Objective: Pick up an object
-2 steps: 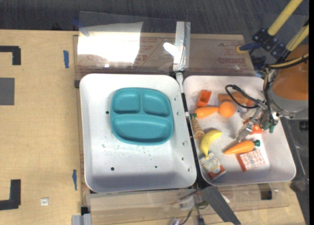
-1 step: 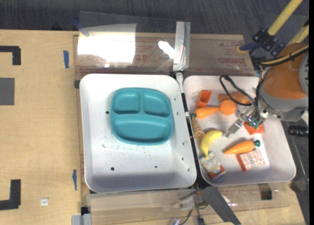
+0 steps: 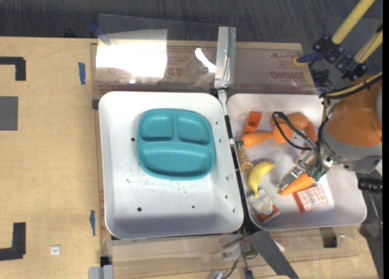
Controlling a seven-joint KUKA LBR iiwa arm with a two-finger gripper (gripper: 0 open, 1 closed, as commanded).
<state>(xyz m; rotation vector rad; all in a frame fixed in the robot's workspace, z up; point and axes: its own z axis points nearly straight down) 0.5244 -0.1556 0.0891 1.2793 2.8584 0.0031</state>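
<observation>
Two white bins sit side by side on the bench, and the gripper (image 3: 302, 173) is down inside the right bin (image 3: 352, 211). Its metal fingers (image 3: 306, 165) are closed around the thick end of an orange carrot (image 3: 296, 183), which lies pinched between them with its pointed tip angled down and to the left. Touching the carrot's lower right side, just below the gripper, lies a red-and-white packet (image 3: 313, 199). Left of the gripper, near it, is a yellow banana (image 3: 259, 174), and below that, close to the bin's front wall, a small carton (image 3: 264, 205) with a red end. Further left, against the wall shared with the other bin, stands a brown ridged piece (image 3: 244, 159). Above the gripper lie a second carrot (image 3: 258, 140), a round orange fruit (image 3: 290, 127) with a black cable (image 3: 292, 130) looped across it, and a small orange block (image 3: 253, 120). Well apart to the left, the left bin (image 3: 121, 199) holds a teal divided plate (image 3: 176, 143) with three compartments.
</observation>
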